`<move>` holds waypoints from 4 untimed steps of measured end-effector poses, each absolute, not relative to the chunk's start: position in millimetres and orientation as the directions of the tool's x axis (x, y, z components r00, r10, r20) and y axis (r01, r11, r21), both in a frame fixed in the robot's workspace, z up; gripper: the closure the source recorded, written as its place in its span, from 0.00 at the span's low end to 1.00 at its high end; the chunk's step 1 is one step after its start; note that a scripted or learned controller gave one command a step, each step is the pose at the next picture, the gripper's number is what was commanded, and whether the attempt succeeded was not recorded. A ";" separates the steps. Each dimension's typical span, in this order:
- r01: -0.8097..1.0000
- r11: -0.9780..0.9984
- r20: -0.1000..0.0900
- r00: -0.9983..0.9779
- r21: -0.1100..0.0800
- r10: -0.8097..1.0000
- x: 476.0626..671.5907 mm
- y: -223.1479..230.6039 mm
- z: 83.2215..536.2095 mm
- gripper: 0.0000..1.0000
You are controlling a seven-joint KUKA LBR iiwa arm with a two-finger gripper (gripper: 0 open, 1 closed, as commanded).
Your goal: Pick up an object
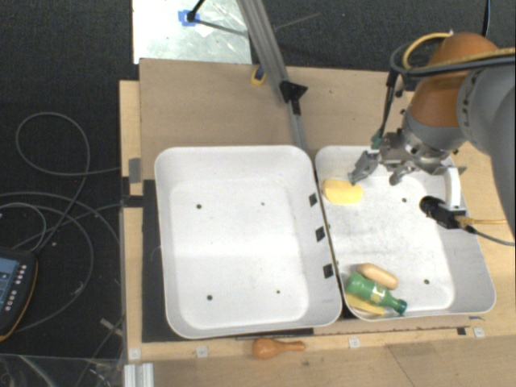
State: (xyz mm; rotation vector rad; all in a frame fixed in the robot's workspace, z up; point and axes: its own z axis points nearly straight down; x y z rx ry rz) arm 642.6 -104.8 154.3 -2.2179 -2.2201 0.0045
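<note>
Yellow object (342,192) lies in the right bin (451,256) near its far left corner, not held. Fingers (360,170) of the gripper (379,168) hang spread apart just beside it. A green bottle (379,294) rests at the bin's near edge.

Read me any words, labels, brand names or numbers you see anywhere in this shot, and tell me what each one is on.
No text can be read anywhere.
Green bottle in the right bin: pale label area, too small and blurred to read.
Handheld device on the floor at left: screen lit, contents too small to read.
Blue tape at the top: no lettering visible.
</note>
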 end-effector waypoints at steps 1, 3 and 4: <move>1.000 0.003 0.001 -0.003 -0.004 1.000 642.6 -97.2 94.5 0.00; 1.000 0.002 0.000 -0.002 0.005 1.000 644.6 -97.4 103.1 1.00; 1.000 0.003 0.000 -0.003 0.006 1.000 642.7 -95.7 147.9 1.00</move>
